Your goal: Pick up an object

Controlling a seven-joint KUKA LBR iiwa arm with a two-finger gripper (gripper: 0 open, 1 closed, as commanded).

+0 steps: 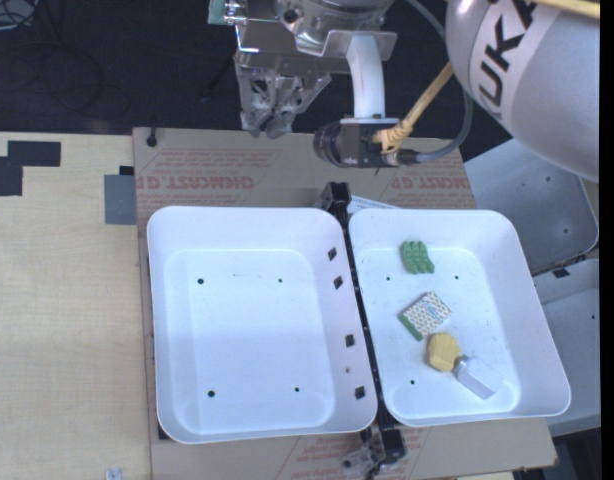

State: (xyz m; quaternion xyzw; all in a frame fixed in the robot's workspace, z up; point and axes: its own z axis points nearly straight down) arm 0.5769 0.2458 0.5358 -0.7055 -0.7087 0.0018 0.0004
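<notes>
Arm (527, 58) enters from right, high at far edge of bench.
Right bin (532, 298) holds all objects; left bin (167, 268) lies beside it.
Gripper (272, 118) hangs past far rim of left bin, nothing between fingers; open or closed: cannot tell.
Objects lie nearward and right of gripper: green piece (417, 257) farthest back and nearest it, patterned pad (426, 314) mid-bin, yellow lump (443, 352) touching grey block (476, 377) nearest the front.

The arm (532, 53) is cut off by the top and right edges, so only part of its lettering can be read. The gripper (272, 118), well above the left bin (167, 318), shows its fingers as a blurred cluster. In the right bin (547, 368), beside the left bin, the checked object (427, 313) partly covers a green piece, whose shape cannot be told.
</notes>
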